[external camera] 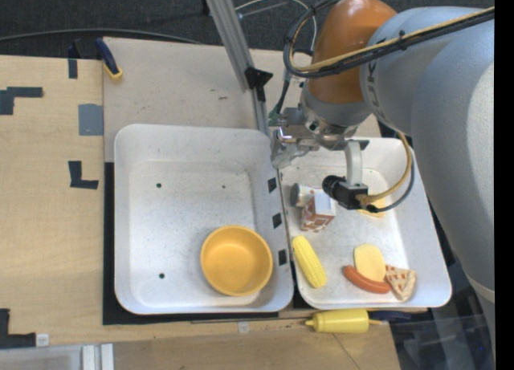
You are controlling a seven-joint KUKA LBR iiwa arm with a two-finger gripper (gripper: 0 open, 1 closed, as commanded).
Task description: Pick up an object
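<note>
My gripper (283, 150) hangs over the far left corner of the right bin (418, 224), close to the wall shared by the two bins. A small brown and white carton (316, 211) lies just below and to the right of it, apart from it. Nearer the front of that bin lie a yellow corn cob (309, 261), a yellow cheese wedge (369, 262), a red sausage (365, 280) and a pizza slice (401, 282). A yellow bowl (235, 260) stands at the front right of the left bin (161, 168).
A yellow mustard bottle (341, 322) lies on the bench just in front of the right bin. A grey metal rod (229, 31) slants down to the bins' far edge. The arm's grey bulk covers the right bin's far right part.
</note>
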